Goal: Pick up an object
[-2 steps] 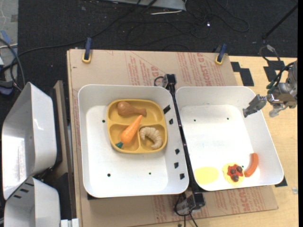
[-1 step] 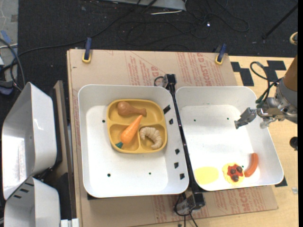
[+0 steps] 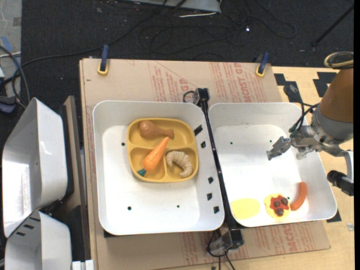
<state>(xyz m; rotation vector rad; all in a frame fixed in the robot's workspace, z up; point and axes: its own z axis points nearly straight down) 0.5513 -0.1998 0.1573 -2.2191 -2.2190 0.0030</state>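
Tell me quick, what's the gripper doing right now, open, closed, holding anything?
Two-finger gripper: over the right white bin, nothing seen between its fingers; open or closed cannot be told.

We see two white bins [image 3: 112, 151], a yellow divided plate [image 3: 135, 156] holding a brown drumstick [image 3: 156, 130], orange carrot [image 3: 157, 153] and beige shrimp [image 3: 181, 162]; lower right, a yellow disc [image 3: 245, 208] and orange-red sausage [image 3: 298, 196].
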